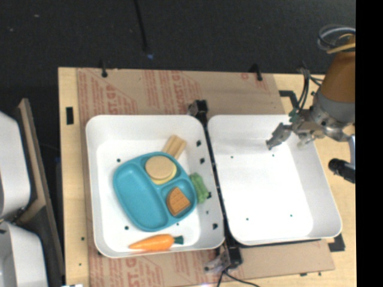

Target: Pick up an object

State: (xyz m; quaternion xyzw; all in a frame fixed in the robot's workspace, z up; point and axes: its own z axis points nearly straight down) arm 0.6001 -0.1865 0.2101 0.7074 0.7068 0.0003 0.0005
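Plywood bench (72,178) has a cardboard sheet (149,91) on it (red print), two white bins (96,160) side by side.

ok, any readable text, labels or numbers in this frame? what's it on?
Red printed lettering on the cardboard sheet under the bins: repeated along its top and left edges, too blurred to read.
Blue tray, carrot, both white bins: no markings that I can make out.
Arm and gripper: no legible label.
So nothing can be quoted.
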